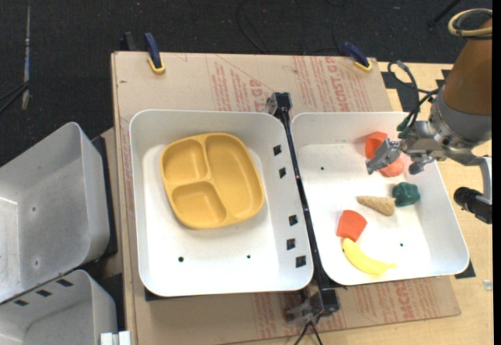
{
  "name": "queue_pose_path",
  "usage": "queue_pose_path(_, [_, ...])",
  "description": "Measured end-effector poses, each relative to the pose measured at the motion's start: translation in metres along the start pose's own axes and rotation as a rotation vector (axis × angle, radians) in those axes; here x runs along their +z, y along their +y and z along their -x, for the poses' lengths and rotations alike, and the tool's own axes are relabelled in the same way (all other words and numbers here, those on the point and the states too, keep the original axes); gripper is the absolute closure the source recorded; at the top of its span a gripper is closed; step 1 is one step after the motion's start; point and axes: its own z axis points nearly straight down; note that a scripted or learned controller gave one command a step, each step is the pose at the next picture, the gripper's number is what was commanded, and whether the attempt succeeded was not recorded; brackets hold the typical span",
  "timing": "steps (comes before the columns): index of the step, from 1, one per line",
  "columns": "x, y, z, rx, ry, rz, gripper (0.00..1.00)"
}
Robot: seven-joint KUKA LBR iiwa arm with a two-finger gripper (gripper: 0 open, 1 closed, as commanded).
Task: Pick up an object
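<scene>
The gripper (397, 154) hangs with its two fingers spread apart over an orange-red object (380, 149) near the back edge of the right bin (329, 132); nothing is clamped between them. Toward the bin's right edge lies a dark green piece (406, 194), with a tan wedge (376, 204) just beside it. Nearer the front edge sit an orange block (352, 224) and a yellow banana (366, 259). The left bin (156, 257) carries a yellow divided plate (211, 178).
</scene>
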Motion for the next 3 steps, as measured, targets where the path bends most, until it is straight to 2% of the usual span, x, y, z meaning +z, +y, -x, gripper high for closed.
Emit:
queue_pose_path(2, [0.090,-0.012,0.004,0.003,0.001,-0.003,0.00])
queue_pose_path(3, [0.133,-0.010,0.004,0.002,-0.002,0.004,0.00])
